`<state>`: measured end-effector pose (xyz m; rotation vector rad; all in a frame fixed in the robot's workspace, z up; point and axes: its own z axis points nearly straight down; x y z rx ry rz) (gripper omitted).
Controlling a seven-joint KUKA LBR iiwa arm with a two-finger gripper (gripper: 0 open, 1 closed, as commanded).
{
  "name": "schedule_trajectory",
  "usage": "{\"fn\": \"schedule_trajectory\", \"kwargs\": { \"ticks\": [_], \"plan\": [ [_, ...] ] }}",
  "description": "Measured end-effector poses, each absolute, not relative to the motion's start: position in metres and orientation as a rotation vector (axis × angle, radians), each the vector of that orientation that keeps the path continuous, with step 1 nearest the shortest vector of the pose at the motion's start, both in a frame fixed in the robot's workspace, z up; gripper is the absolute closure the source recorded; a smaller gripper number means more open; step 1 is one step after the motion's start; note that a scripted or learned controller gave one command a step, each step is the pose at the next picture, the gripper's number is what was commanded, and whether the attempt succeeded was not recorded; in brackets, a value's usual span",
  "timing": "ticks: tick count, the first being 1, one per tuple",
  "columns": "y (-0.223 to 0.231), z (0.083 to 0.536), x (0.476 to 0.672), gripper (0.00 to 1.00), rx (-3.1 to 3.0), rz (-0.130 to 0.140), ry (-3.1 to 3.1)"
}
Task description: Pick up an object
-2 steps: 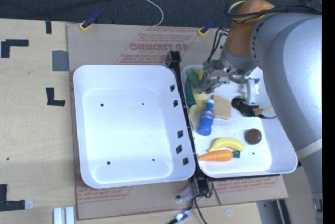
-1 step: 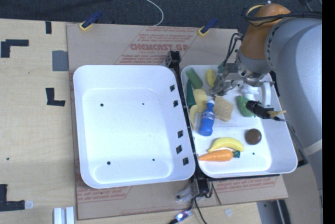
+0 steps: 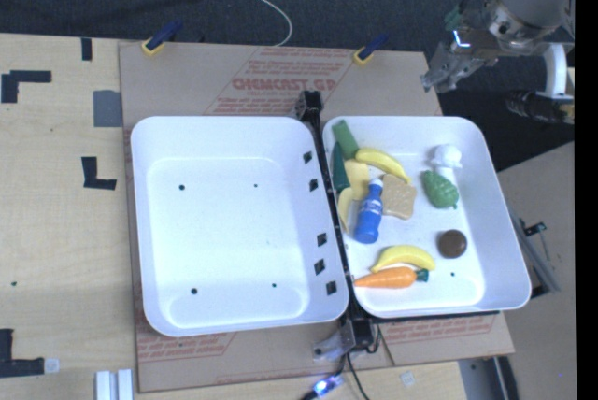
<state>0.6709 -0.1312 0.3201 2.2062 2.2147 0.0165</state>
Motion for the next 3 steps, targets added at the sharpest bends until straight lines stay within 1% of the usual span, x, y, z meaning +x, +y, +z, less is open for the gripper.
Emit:
{"fn": "schedule_trajectory", "kwargs": {
  "ticks": [1, 2, 3],
  "plan": [
    [-0.218, 0.392, 0.668, 1.0, 2.219, 0.002, 2.209],
    [-0.181, 0.224, 0.666, 1.0, 2.226, -0.011, 2.233],
    [-0.223, 0.41, 0.669, 1.0, 2.208, 0.01, 2.208]
  ]
}}
